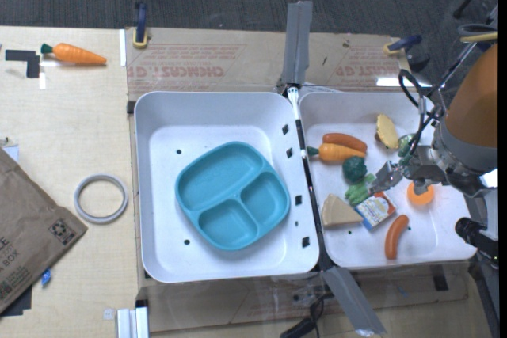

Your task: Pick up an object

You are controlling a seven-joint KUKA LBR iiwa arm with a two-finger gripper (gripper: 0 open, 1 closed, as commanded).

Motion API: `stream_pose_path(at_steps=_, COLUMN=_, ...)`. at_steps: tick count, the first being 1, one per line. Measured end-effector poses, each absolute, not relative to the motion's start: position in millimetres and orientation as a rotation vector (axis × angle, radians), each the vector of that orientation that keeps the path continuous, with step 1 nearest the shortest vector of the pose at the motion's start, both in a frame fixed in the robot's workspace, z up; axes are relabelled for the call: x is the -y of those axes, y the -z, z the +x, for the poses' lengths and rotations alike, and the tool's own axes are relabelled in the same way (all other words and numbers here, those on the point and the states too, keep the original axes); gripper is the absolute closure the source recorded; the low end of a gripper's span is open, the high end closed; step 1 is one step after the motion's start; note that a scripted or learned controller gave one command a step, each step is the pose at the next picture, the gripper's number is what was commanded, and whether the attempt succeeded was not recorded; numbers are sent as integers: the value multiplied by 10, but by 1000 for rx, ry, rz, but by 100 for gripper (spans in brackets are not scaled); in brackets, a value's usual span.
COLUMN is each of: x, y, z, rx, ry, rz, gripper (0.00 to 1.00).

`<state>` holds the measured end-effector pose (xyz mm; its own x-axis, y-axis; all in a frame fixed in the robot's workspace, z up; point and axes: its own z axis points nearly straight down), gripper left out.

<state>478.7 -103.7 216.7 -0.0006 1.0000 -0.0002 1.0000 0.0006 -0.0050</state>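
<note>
From above we see two white bins side by side. The left bin [150,170] holds a blue divided tray [231,194]. The right bin [444,249] is crowded with toy food, and any piece of it could serve as the object to pick up.

The arm comes in from the right, its orange band at the frame edge. The gripper [390,174] hangs low over the middle of the right bin, its dark fingers [383,178] pointing left and spread a little, with nothing visibly between them.

Just beside the fingertips, on their near-left side, lie a green leafy piece [358,191] and a small carton [375,210], which touch each other. A cheese wedge [339,212] sits further left, a sausage [395,236] nearer to us, and a carrot [343,148] and dark broccoli [354,168] on the far-left side. An orange fruit [421,195] lies right of the gripper, a pale slice [386,131] towards the far wall.

To do this well, we judge the gripper should settle on one piece, most likely the carton or the green piece. It should straddle that piece alone before closing, since the neighbours crowd closely and could be pinched or nudged aside.
</note>
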Motion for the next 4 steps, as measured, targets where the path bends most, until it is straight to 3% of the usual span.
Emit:
stream_pose_path(at_steps=1, x=1326, y=-956, z=4953, rx=2162, ry=-5, rz=-2273, gripper=0)
stream_pose_path(at_steps=2, x=1358, y=-904, z=4773, rx=1960, ry=-1, rz=-2450, gripper=0)
stream_pose_path(at_steps=3, x=1533, y=-1655, z=5260, rx=1803, ry=-7, rz=-2570, gripper=0)
stream_pose_path(at_steps=4, x=1814, y=-1111, z=5463, rx=1509, ry=-8, rz=-2753, gripper=0)
